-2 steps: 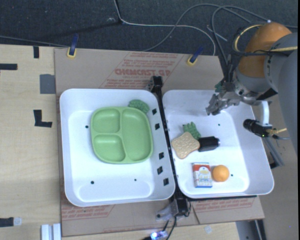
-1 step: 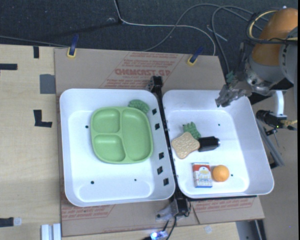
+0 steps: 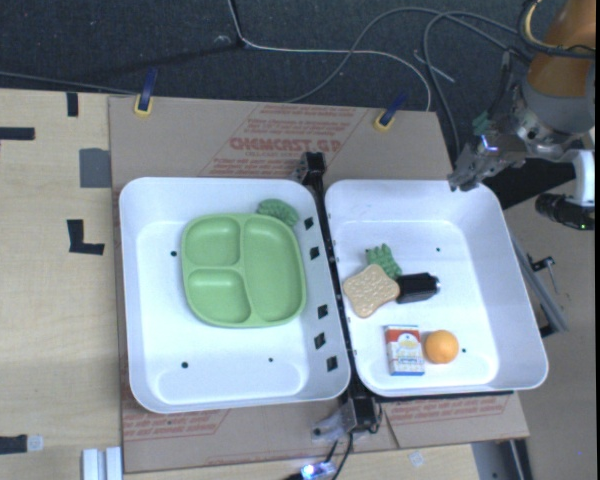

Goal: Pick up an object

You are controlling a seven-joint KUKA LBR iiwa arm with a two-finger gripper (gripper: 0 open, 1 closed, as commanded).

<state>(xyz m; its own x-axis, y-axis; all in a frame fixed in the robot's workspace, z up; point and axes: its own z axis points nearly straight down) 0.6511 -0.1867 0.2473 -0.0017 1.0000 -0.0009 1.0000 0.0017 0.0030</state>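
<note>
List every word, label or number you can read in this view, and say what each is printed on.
"CHEMCAST GP", in red, partly blurred: on the brown sheet beneath the bins; smaller red lines under it are too blurred to read.
Small carton in the right bin: printed front, text too small to read.
Nothing else carries readable text.

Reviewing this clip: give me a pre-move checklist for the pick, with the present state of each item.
1. Targets visible in the right bin: orange ball, small box, toast piece, black object: ok.
2. Gripper over a target: not ok; it sits at the bin's far right corner, away from all items.
3. Anything between the fingers: cannot tell.
4. Ball free to grasp: not ok; it sits against the box.
5. Toast free: not ok; it overlaps a green item and adjoins the black object.
6. Green tray in the left bin, away from the arm: ok.
</note>
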